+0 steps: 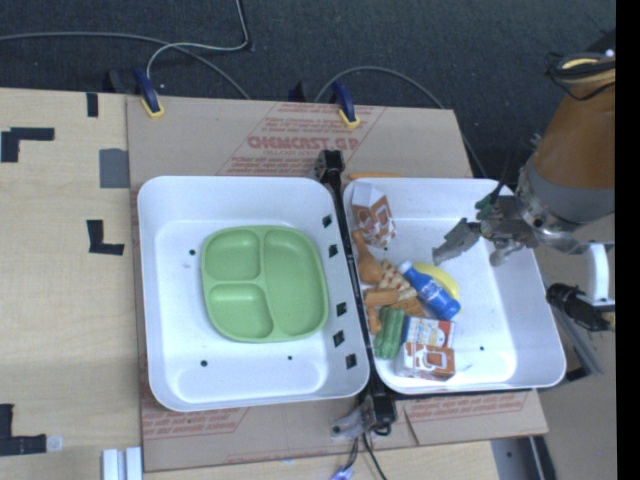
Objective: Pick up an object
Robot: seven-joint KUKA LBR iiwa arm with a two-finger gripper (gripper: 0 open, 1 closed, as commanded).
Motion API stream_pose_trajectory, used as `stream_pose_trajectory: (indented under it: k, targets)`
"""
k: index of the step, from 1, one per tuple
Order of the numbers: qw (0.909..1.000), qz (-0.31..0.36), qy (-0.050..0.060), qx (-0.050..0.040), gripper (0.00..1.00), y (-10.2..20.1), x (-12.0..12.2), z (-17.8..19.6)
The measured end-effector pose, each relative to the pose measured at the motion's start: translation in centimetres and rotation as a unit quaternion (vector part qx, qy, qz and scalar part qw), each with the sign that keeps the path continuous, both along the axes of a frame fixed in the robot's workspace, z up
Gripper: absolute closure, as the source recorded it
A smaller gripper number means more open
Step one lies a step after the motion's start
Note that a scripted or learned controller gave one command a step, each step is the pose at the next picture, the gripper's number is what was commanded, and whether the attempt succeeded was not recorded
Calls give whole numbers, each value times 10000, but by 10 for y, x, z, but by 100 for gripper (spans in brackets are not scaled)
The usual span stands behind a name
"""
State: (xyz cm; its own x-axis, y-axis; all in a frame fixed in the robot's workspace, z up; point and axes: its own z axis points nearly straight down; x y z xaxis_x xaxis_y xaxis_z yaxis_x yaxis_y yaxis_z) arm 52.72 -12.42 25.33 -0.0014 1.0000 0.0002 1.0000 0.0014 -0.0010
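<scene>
Objects for picking are heaped in the right bin (520,358), crowded against its left wall: a small bag with brown print (374,220) at the top, a blue bottle with a white cap (431,291) lying over something yellow (445,280), tan and orange pieces (378,278) beside it, a green item (389,332) and a white-and-red carton (429,349) at the near end. The left bin (170,368) carries a green divided plate (264,281).

The end effector (480,240) is seen above the right half of the right bin, just beside the bottle, with its fingers spread apart and nothing between them.

Trouble is to be expected from the crowding. Because the items touch and overlap, a descent into the heap could land a finger on top of one piece rather than beside it, or two things could be pinched at once. The bottle, being round and lying on its side, could be rolled away or squeezed out on closing. Items against the wall leave little room for a finger.

On the cardboard sheet (290,143) under the bins, red print reading "CHEMCAST" can be made out; the carton's lettering is too small to be read.
</scene>
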Motion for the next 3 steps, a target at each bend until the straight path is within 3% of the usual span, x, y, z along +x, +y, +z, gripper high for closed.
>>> stream_pose_trajectory:
  k: [1,2,3]
  targets:
    - [10000,-3,9,1,0,-4,26,-78]
    - [10000,-13,-49,-14,0,-13,31,-155]
    - [10000,3,-35,13,100,-11,32,-145]
